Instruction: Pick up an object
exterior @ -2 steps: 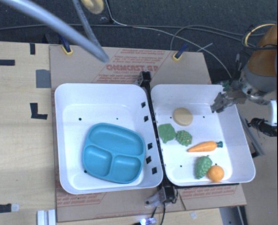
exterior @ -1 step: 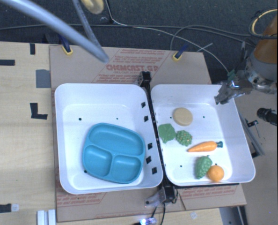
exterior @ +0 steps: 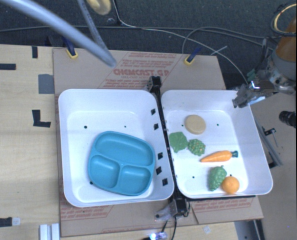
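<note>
Gripper [exterior: 244, 97] at the right bin's [exterior: 248, 134] two o'clock corner, above the rim, nothing between its fingers (their spread cannot be told), carrot [exterior: 218, 156] at bin centre, orange [exterior: 230, 184] at five o'clock, blue tray [exterior: 121, 163] in left bin [exterior: 73, 134].

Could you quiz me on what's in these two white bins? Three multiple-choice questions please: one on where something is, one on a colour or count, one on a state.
1. Where does the blue tray lie?
A. In the left bin
B. In the right bin
C. On the cardboard outside the bins

2. What colour is the carrot?
A. Purple
B. Orange, with a dark green tip
C. White

3. Where is the gripper now?
A. Pressed onto the blue tray
B. Down among the food
C. Above the right bin's far right corner, touching none of the food

Answers:
1 A: the tray fills much of the left bin's floor.
2 B: its body is plainly orange.
3 C: it sits at the rim, apart from every item.
</note>
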### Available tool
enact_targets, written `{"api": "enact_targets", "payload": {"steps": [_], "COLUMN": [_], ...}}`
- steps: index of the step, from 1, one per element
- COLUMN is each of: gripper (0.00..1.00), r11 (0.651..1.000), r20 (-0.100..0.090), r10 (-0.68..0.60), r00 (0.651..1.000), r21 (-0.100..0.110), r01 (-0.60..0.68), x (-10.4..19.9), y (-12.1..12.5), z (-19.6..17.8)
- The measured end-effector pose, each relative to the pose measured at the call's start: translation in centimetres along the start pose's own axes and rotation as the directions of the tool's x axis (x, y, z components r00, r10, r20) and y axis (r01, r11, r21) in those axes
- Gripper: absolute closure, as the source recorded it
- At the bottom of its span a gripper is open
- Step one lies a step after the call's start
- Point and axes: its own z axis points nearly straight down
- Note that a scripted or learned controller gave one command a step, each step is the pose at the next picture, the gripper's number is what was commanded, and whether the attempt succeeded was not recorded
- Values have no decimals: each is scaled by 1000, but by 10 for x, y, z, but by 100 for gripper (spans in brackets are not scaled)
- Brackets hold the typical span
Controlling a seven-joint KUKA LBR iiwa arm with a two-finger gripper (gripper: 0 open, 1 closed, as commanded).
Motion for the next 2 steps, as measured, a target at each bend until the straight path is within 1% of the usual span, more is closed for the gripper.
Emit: {"api": "enact_targets", "payload": {"steps": [1, 2], "gripper": [100, 100], "r11": [1000, 1000], "r20": [0, -1], "r10": [-3, -2], "r00": [1000, 1000], "r21": [3, 3], "r01": [3, 2], "x": [48, 104], "y": [-4, -16], "z": [14, 9]}}
